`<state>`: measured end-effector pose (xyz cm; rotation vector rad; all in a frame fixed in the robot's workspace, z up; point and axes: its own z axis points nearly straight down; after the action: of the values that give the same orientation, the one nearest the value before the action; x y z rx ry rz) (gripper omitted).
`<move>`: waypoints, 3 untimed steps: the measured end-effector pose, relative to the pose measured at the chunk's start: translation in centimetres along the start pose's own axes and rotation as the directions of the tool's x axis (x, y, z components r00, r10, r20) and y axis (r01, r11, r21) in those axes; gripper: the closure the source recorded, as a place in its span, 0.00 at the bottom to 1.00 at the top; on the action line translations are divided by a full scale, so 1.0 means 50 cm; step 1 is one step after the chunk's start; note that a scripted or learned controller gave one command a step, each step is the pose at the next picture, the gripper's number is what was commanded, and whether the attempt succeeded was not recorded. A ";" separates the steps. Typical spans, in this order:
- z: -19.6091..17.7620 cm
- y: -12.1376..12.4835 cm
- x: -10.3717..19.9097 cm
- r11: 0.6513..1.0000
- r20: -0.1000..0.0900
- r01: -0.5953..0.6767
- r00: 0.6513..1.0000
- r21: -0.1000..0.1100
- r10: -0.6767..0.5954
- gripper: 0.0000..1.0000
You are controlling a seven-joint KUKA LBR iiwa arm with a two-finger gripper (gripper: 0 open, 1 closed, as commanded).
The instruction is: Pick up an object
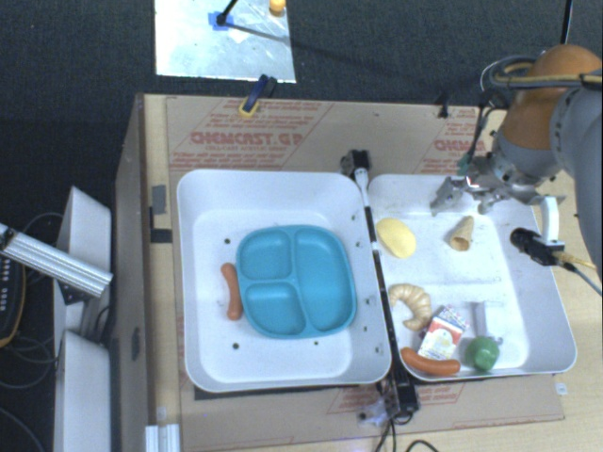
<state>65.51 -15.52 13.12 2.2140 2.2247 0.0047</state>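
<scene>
Bins (273,191) white. Tray (295,281) light blue. Sausage (231,291) orange-red beside it. Lemon (397,237) yellow; cone (461,234) tan; croissant (413,302) golden brown; carton (441,332) white with red; pepper (482,353) green. Arm (551,92) grey, orange band.

The arm (556,111) is cut off by the right edge, and the small carton's (441,335) print is too small to read.

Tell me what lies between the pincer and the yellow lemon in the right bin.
Nothing visible does. The pincer hangs over the far part of the right bin, and bare white floor runs from there to the lemon. The cone lies to the side, off that line.
</scene>
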 end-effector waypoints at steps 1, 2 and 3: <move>0.067 -0.076 -0.059 1.000 0.001 -0.003 1.000 0.003 0.003 0.00; 0.010 -0.187 -0.103 1.000 0.002 -0.004 1.000 0.002 0.004 0.00; -0.010 -0.054 -0.044 1.000 0.001 -0.001 1.000 0.000 0.001 0.00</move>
<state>62.83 -17.73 13.60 2.2145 2.2234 0.0040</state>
